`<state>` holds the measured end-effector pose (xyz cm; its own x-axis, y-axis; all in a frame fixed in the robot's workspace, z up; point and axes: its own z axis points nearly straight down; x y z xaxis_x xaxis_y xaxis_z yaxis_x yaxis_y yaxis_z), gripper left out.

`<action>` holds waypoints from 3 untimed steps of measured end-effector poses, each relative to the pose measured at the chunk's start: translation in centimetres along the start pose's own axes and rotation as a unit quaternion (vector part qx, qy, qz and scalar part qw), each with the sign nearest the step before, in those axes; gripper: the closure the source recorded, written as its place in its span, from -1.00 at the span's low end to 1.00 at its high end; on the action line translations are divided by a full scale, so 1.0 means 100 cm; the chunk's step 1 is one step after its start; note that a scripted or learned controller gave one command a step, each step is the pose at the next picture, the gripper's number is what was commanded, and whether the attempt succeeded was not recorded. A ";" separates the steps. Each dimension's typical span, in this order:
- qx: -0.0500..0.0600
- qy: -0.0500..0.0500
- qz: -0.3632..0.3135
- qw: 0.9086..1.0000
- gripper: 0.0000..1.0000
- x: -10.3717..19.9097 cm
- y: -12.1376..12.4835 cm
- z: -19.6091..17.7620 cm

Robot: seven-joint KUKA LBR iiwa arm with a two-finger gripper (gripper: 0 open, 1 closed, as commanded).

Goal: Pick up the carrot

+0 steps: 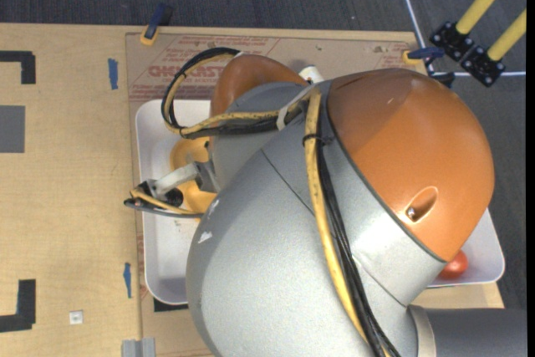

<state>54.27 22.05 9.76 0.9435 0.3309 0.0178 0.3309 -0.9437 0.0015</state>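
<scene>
Carrot hidden; two white bins, one arm.

Grey arm, orange band; white bins; tan bench

Arm reaches in from right, lies over most of both bins. Left bin shows at arm's left, its near-left corner exposed; wrist w/ cable loop sits above that bin's far part. Right bin peeks out at arm's right, near corner. Small round obj lies in right bin, just beside arm's edge. Both bins rest on bench board, which extends left of left bin.
</scene>
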 end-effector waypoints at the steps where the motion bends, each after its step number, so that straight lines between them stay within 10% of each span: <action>1: 0.018 -0.049 0.071 0.996 -1.00 0.060 0.011 -0.015; 2: 0.001 -0.011 0.061 0.998 -1.00 -0.017 -0.011 -0.021; 3: 0.002 -0.011 0.017 1.000 -1.00 -0.040 -0.018 -0.028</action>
<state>49.88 22.43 12.45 0.9544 0.2985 -0.0047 0.2984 -0.9544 -0.0024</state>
